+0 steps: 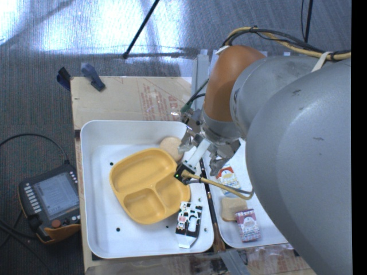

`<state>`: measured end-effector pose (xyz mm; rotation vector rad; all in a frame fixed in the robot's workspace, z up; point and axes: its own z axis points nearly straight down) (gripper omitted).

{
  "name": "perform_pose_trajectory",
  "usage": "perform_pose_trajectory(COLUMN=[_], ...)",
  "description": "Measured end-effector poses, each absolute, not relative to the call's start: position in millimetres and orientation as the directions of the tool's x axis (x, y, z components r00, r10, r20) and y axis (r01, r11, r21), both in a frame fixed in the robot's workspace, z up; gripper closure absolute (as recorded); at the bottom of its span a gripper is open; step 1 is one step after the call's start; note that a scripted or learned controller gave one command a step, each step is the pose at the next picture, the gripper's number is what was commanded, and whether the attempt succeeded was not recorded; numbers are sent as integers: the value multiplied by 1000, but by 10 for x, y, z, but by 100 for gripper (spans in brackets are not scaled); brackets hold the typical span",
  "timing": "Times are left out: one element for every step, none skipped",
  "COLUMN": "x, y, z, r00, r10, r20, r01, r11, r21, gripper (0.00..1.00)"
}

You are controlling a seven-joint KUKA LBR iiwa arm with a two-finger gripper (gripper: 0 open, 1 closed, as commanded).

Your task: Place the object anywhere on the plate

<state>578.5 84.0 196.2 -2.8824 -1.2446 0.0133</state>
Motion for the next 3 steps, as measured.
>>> perform_pose_trajectory(x=[6120, 6048, 5812], y=[1194, 961, 701], z=[2034, 2073, 2155], r00=[851, 981, 980], r10=[525, 193, 198], r20=[-7, -6, -6], r01=[525, 193, 198], r11=[-851, -981, -980], r21=[-2, -1, -2], gripper=[0, 0, 0])
